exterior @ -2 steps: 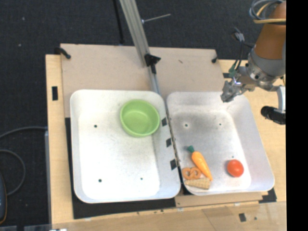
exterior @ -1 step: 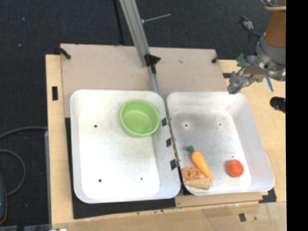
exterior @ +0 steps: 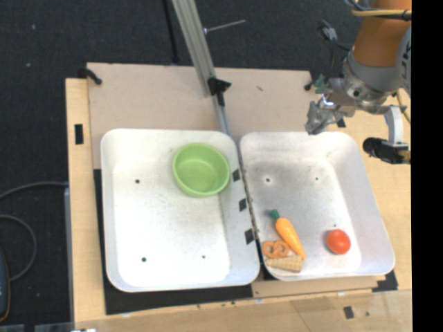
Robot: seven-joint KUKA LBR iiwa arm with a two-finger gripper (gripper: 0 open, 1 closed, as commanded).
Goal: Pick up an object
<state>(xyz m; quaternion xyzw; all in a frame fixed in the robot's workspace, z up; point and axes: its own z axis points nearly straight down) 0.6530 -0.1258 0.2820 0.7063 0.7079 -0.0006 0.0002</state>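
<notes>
Pretzel, carrot and tomato crowd the right bin's near edge; claw, spread unclear, should descend on the isolated tomato.

One camera sits high over the bench, looking down at a slant on both bins. It stands far enough back to take in the left bin, the right bin beside it, and dark floor beyond.
</notes>
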